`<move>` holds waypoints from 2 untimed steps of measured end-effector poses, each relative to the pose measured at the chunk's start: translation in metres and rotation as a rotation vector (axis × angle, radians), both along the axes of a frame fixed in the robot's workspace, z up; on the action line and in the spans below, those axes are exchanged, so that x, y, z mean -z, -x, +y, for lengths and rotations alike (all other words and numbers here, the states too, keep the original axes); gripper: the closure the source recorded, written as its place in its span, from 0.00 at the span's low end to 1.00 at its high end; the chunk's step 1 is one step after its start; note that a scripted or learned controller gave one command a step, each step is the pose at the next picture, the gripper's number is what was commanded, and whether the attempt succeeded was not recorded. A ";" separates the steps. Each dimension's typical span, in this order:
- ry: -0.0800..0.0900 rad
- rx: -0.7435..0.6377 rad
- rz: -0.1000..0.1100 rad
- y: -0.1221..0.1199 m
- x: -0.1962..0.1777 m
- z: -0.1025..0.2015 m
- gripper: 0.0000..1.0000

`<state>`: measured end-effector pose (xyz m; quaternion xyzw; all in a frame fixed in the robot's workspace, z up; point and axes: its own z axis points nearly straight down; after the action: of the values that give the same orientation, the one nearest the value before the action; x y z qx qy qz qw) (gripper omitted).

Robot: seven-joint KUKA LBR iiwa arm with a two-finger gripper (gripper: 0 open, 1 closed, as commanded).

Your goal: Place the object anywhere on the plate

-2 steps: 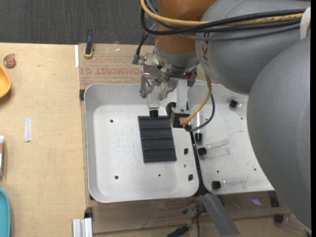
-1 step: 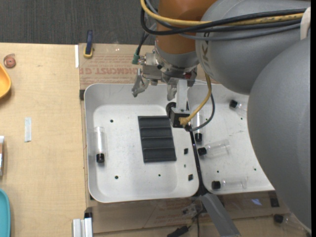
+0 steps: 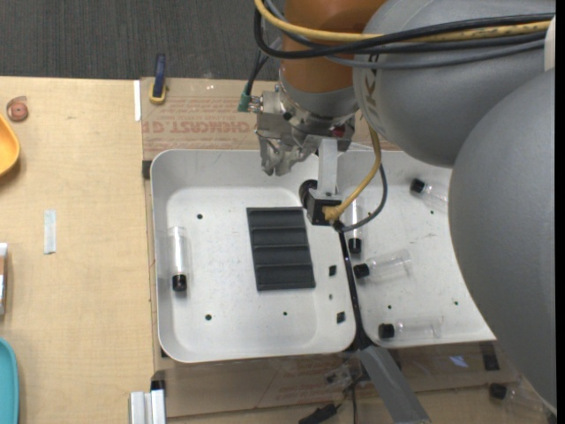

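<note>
Tube in the left bin: you see a clear tube (image 3: 178, 256) with a black cap lying flat near the left wall of the left bin (image 3: 231, 343). Its long axis runs up and down the view, and the capped end points toward the near edge.
Look of the tube: the body is see-through and pale against the white floor; only the dark cap stands out.
Plate: the black ribbed plate (image 3: 281, 248) lies flat in the middle of the same bin, its long side nearly parallel to the tube, well apart from it on the right.
Gripper: you find the gripper (image 3: 281, 162) above the far rim of the left bin, pointing down, beyond the plate's far end. Whether its fingers are spread or pressed together, you cannot tell.
Arm: the grey arm with its orange band (image 3: 331, 11) comes in from the upper right and hangs over the right bin (image 3: 463, 321).
Right bin: several more clear, black-capped tubes (image 3: 381, 265) lie scattered there.
</note>
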<state>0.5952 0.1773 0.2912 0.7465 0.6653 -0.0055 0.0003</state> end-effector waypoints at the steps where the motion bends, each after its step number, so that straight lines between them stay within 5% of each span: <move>1: -0.003 0.101 -0.005 -0.015 0.012 0.018 1.00; 2: -0.003 0.127 -0.006 -0.047 0.021 0.046 1.00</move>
<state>0.6422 0.2236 0.2701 0.7873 0.6166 -0.0023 0.0006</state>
